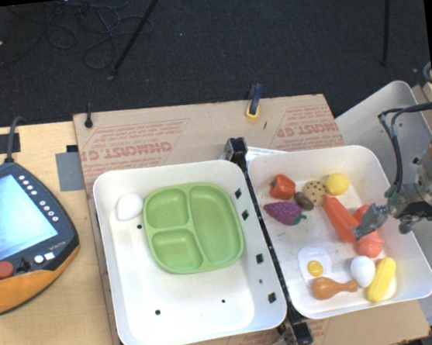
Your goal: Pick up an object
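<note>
End effector low over the toy food in the right bin

Your likeliest target, the carrot [337, 218], lies in the right bin [390, 158] among a red tomato [370, 246], egg [362, 270] and corn [381, 279]. The end effector [372, 219] sits just beside the carrot's lower end; you cannot tell whether it is spread or pinching. The left bin [122, 296] holds a green tray [192, 228].
</note>
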Controlling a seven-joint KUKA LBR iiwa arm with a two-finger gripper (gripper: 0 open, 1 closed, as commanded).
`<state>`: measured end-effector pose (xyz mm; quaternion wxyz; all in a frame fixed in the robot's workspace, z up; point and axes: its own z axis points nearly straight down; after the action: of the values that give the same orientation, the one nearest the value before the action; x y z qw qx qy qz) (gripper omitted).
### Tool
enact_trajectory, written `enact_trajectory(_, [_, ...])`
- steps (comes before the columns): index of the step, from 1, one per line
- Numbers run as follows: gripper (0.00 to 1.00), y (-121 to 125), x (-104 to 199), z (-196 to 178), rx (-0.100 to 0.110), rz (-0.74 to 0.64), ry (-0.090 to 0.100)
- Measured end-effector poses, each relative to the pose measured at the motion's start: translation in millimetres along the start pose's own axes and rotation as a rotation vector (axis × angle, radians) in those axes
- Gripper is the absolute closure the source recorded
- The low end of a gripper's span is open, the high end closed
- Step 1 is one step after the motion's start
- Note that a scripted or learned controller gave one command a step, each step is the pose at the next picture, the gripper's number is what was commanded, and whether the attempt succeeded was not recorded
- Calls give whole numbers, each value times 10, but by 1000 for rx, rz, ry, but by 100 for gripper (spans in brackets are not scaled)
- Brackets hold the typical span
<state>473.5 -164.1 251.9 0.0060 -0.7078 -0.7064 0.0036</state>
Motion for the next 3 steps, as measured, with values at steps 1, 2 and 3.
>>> enact_trajectory(1, [0, 18, -4, -53, -10, -2, -2])
enact_trajectory(2, [0, 62, -27, 575, -4, -3, 0])
enact_trajectory(3, [0, 110, 8, 1207, -4, -4, 0])
